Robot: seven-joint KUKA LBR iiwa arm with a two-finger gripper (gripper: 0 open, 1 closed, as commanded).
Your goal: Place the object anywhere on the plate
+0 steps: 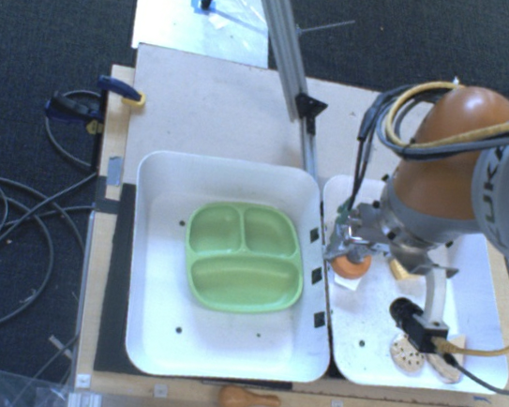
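Counter (212, 106): carrying two shallow white bins side by side. Left bin (151, 296): holding a green plate (244, 258) with three compartments, lying flat near the middle, tilted slightly against the bin's edges. Right bin (494, 310): holding the arm's working end and several small items. Arm (486, 176): reaching in from the right, its orange band bulging above the wrist, yellow and black cables looping around it. Gripper (354, 251): hanging at the left side of the right bin, just beside the wall shared by the two bins; jaws pointing down at a small round orange object (352, 266), which is sitting directly beneath them; whether the jaws are clenching it or standing released cannot be told. The orange object is lying in the right bin, apart from the plate. Two tan cookie-like pieces (410, 355): resting near the right bin's front edge. Brown pear-shaped item (249, 399): lying on the counter in front of the left bin.
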